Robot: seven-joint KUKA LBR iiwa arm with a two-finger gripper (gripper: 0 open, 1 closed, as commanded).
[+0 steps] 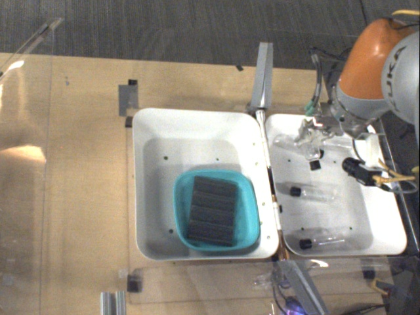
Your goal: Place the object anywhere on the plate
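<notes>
Tubes point(315, 192), clear with black caps, lying in right bin point(394, 241), plate point(246, 195) in left bin; likely light, slick, breakable, best taken across the middle; pincer point(314, 136) at far left corner, spread or pressed unclear.

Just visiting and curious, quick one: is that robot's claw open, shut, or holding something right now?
Gripper: over the right bin; open or shut cannot be told from here.
</notes>
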